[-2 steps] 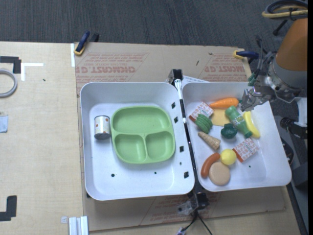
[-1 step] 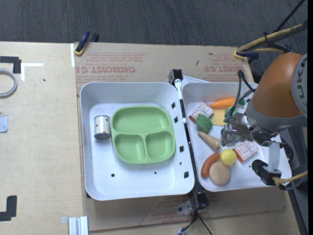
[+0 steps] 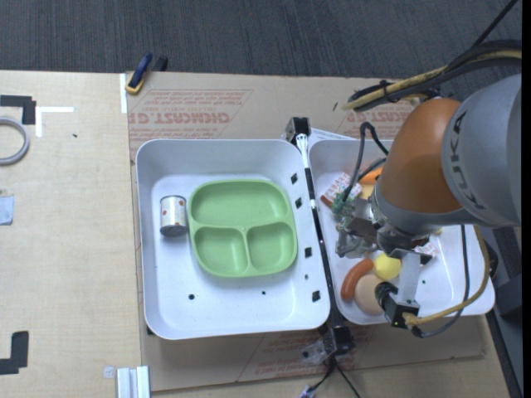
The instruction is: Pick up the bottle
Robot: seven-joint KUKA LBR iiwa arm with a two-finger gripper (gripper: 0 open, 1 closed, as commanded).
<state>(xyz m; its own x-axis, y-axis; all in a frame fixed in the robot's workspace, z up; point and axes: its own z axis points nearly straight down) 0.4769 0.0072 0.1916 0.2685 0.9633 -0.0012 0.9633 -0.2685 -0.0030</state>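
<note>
The bench (image 3: 66,247) fills most of the frame, a pale wooden top with a sheet of brown cardboard (image 3: 191,110) under the 2 bins. The arm (image 3: 452,160) comes in from the right edge, its grey body and orange band hanging over the right bin (image 3: 473,301) and covering much of it. The left bin (image 3: 158,293) sits in the middle of the frame, touching the right bin along a shared edge.

Inside the left bin lies a green tray (image 3: 243,226) with 3 compartments, set flat and slightly right of the bin's centre. Just beside the tray's left edge lies a small can (image 3: 172,215), silver with a reddish label.

The gripper (image 3: 358,230) points down into the left part of the right bin, among a crowded pile of things; whether it is open or closed cannot be told, and nothing can be seen held in it. Below it lie a yellow ball (image 3: 387,265), a red-and-tan rounded thing (image 3: 358,282) and a red-and-white packet (image 3: 338,187) above. No bottle can be made out in that pile.

A blue-and-yellow marker (image 3: 139,73) lies at the upper left of the cardboard.
</note>
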